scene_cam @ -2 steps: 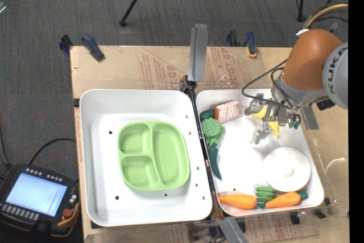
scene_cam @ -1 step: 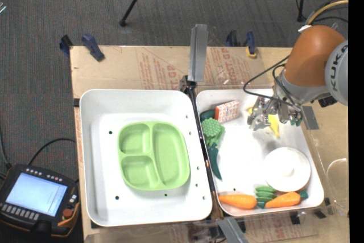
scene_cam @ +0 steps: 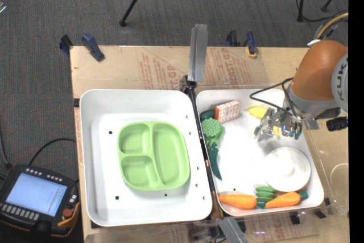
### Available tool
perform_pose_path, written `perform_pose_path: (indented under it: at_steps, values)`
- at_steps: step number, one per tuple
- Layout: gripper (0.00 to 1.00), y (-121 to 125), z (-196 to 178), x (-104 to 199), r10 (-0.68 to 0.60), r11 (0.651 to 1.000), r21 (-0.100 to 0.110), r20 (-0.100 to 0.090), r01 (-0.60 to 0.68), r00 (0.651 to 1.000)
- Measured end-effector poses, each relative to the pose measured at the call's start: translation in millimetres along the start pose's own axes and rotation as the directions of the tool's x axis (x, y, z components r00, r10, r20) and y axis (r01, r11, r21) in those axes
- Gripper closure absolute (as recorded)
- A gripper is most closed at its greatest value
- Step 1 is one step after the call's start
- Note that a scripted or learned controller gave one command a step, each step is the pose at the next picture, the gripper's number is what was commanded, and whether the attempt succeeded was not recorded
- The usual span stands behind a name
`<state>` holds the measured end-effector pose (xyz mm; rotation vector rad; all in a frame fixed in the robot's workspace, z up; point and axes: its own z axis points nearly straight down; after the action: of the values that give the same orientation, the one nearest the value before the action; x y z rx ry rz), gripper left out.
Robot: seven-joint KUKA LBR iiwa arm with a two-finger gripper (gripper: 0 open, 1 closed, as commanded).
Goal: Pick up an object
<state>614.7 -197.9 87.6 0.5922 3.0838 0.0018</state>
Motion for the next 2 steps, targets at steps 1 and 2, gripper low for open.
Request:
perform_pose_path:
  at_steps: [1,2]
  values:
    - [1.0,-1,-1,-9,-0.15,0.989,0.0,0.002,0.15,0.989]
    - [1.0,-44,0,75,-0.262,0.965,-0.002,-0.001,0.262,0.965]
